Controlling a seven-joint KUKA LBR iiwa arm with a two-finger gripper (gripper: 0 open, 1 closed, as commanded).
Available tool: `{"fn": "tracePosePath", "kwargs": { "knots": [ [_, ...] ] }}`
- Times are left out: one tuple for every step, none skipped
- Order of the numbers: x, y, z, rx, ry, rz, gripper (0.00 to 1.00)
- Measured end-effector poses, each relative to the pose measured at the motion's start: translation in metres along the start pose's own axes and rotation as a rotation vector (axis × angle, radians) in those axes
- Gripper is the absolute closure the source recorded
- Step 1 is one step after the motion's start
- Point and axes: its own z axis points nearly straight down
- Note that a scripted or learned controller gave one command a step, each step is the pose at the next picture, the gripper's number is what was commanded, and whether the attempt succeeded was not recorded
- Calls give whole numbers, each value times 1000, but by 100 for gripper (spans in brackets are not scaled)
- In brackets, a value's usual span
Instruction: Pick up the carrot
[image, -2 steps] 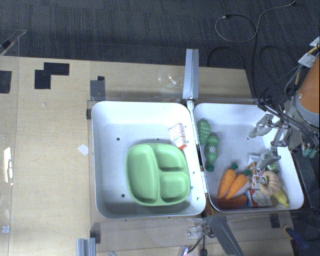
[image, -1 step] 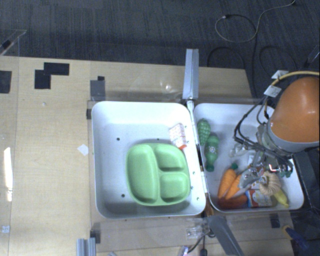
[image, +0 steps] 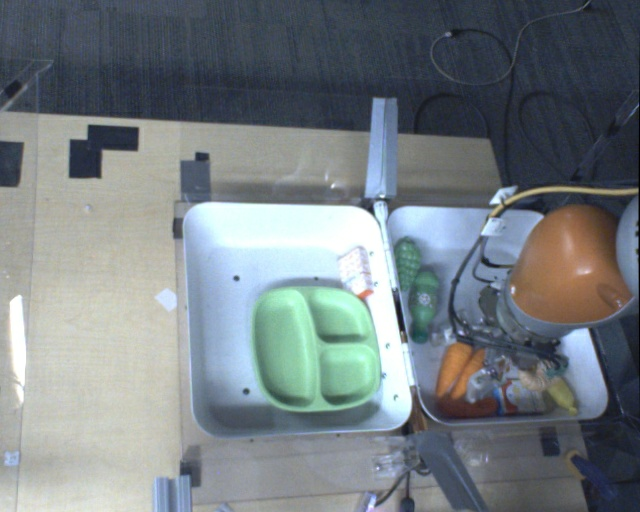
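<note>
Carrot (image: 453, 368) lying in right bin (image: 596, 398), near front edge, among other toys. Gripper (image: 492, 365) hovering just beside it; claw state impossible to tell from here. Lift apparently not yet done; grasp and raise remaining.

The divided tray (image: 316, 348) lies in the left bin (image: 215, 300) on the counter (image: 90, 330), a small packet (image: 356, 270) touching its far right corner, while right of it the right bin (image: 450, 225) holds the carrot (image: 453, 368) and a bottle (image: 424, 303).
</note>
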Motion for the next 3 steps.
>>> {"fn": "tracePosePath", "kwargs": {
  "knots": [
    [-7, 0, -17, 5, -17, -2, 100],
    [-51, 64, -128, -1, -2, -274, 100],
    [-51, 64, -128, -1, -2, -273, 0]
  ]
}}
